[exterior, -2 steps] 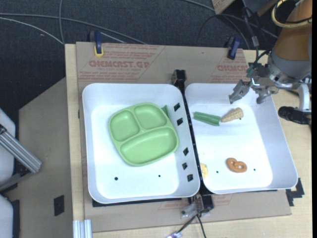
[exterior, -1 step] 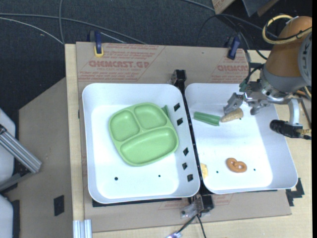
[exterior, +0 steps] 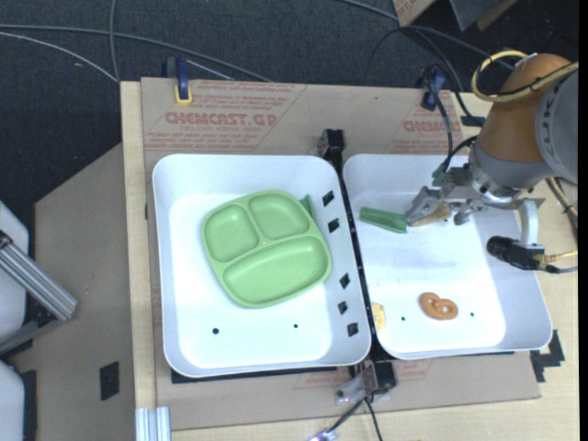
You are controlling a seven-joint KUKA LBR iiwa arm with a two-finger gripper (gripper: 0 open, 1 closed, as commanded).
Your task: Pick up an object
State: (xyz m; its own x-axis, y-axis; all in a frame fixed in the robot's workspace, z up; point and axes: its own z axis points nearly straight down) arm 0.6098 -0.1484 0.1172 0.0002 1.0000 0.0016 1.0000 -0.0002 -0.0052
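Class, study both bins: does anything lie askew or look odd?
Yes. The green divided plate in the left bin sits rotated, its edges at a slant to the bin walls. In the right bin, a small yellow scrap lies tight against the dividing wall, apart from the pretzel.

Arm point(exterior: 519, 118) reaches in from the right, orange band up top, wrist bent low, claw point(exterior: 430, 208) pointing left and down, its fingers slightly parted.
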